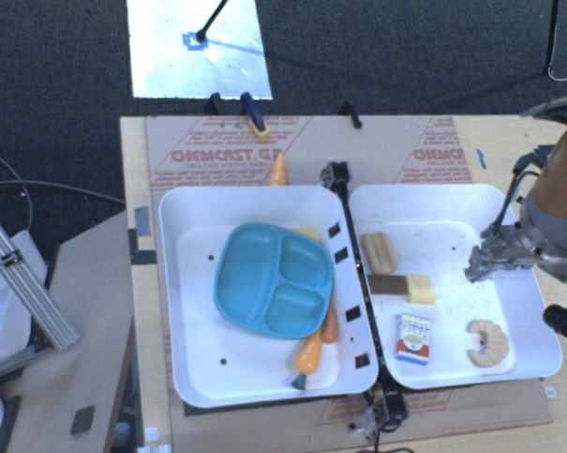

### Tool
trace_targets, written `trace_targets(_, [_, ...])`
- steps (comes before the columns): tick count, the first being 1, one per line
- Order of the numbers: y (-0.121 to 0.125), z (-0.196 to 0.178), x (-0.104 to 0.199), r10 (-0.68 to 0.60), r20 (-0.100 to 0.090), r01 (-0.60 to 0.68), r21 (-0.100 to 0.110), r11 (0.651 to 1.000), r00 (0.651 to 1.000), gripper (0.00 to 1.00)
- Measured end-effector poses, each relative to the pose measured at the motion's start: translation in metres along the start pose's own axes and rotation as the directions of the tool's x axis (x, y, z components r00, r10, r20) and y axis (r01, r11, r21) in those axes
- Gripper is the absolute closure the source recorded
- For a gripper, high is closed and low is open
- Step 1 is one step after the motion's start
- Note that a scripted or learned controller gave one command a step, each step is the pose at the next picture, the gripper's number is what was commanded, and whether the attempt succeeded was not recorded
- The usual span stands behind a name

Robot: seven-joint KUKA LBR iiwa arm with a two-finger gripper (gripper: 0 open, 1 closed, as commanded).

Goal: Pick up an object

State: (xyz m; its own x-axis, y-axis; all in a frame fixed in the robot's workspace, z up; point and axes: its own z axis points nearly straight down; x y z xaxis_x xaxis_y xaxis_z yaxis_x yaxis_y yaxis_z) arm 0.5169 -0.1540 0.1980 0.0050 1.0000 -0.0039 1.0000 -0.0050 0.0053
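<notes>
Croissant (486, 342) lies just below the claw (479, 264)

Two white bins side by side on bench. Left bin (187, 272): blue divided plate (272, 280), carrot (311, 353) poking from under its lower edge. Right bin (442, 214): bread roll (377, 252), yellow block (418, 288) touching brown piece (386, 284), small carton (413, 339), croissant (487, 341) near lower right corner. Gripper (479, 265) over right bin's right side, nothing visible between fingers, well apart from croissant.
</notes>
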Motion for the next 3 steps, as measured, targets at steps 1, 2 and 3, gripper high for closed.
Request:
trace_targets(1, [0.037, -0.014, 0.141, -0.023, -0.011, 0.023, 0.001, 1.0, 1.0, 1.0])
trace_targets(2, [0.064, 0.015, 0.206, -0.017, -0.007, 0.017, 0.004, 1.0, 1.0, 1.0])
trace_targets(3, [0.063, 0.013, 0.201, -0.009, -0.004, 0.009, 0.004, 1.0, 1.0, 0.0])
